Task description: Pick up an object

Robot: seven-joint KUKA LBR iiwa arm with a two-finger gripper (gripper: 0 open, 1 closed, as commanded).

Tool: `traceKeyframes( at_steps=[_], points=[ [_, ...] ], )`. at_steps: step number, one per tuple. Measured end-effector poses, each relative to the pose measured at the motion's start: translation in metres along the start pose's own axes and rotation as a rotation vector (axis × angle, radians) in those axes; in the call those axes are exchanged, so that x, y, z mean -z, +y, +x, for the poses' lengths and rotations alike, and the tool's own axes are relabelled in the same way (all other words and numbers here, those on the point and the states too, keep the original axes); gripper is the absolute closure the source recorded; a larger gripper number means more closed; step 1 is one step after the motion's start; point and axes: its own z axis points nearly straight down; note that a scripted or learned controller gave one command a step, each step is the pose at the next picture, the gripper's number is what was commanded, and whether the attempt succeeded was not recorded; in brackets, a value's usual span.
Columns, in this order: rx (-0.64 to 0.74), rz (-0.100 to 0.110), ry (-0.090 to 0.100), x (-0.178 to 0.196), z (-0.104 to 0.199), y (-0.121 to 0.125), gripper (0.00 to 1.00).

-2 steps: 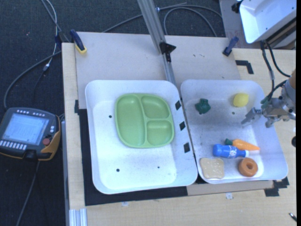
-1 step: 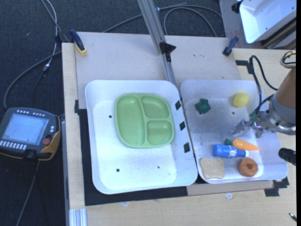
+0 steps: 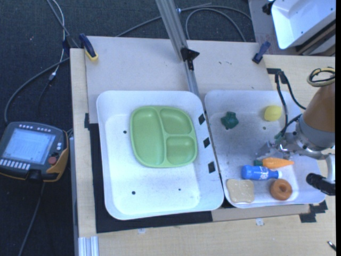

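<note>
Gripper [image 3: 277, 149] hangs low in the right bin [image 3: 234, 103], just above the orange carrot [image 3: 278, 163]; its grip state cannot be told. Probably light, rigid, smooth plastic, the tapered carrot seems best pinched across its thicker middle.

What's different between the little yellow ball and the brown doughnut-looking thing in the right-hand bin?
The yellow ball is solid and plain yellow; the brown doughnut is a ring with a hole in its middle. The yellow ball sits alone near the bin's far side, while the brown doughnut lies at the near edge, close to a slice of bread and a blue bottle. Both are small, round and lie in the right bin.
</note>
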Motion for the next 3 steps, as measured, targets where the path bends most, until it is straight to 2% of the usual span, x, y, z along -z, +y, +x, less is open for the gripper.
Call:
traceKeyframes(
  at_steps=[1,3],
  points=[
    [0.0,-0.007,-0.005,0.014,-0.002,0.002,1.0],
    [0.001,-0.005,-0.004,0.104,-0.004,-0.004,1.0]
  ],
)
